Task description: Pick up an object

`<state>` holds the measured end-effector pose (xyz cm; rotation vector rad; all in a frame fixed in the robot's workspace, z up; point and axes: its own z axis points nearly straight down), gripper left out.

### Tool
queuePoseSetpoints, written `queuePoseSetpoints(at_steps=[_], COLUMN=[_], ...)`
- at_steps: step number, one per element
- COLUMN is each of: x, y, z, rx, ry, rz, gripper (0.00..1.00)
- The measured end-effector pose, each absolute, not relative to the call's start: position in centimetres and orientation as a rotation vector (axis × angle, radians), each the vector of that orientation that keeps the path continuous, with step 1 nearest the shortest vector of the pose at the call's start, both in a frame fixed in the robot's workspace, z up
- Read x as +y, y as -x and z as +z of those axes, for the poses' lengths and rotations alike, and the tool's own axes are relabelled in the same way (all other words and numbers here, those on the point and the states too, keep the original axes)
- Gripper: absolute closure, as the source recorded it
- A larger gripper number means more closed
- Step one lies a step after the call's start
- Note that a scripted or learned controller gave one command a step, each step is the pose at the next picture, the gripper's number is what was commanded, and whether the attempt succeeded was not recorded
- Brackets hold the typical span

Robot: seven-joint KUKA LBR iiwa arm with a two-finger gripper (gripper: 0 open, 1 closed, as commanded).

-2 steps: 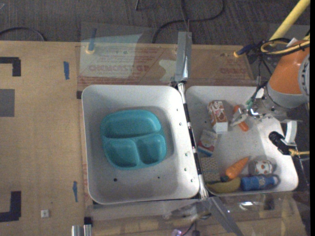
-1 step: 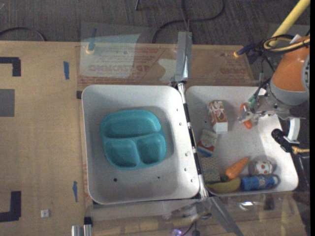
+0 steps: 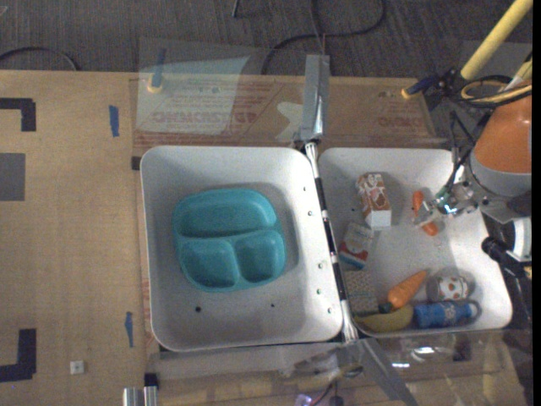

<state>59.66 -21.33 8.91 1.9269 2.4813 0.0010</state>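
- A small orange piece, thin and upright in shape, is seen near the upper right part of the right white bin, and it is judged to be the thing aimed at, because the jaws are placed just beside it, on its right.
- It cannot be told whether the jaws are open or closed, since the metal parts are small and blurred; nothing is seen to be held between them.
- A second small orange bit lies just below, near the same place.
- The other things are left apart from the arm: a white and brown carton and a small white, red and blue packet toward the left side, and an orange carrot, a yellow banana, a blue bottle and a round pale toy crowded along the lower wall.
- The left white bin carries one teal divided plate.
- Both bins are kept side by side on the brown table.
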Motion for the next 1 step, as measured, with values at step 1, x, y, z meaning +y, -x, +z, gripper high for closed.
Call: queuePoseSetpoints(at_steps=[1], x=[-19.83], y=[-65.21], z=[19.94], rx=[2.294], ry=[-2.139], rz=[0.002], gripper=[1.0])
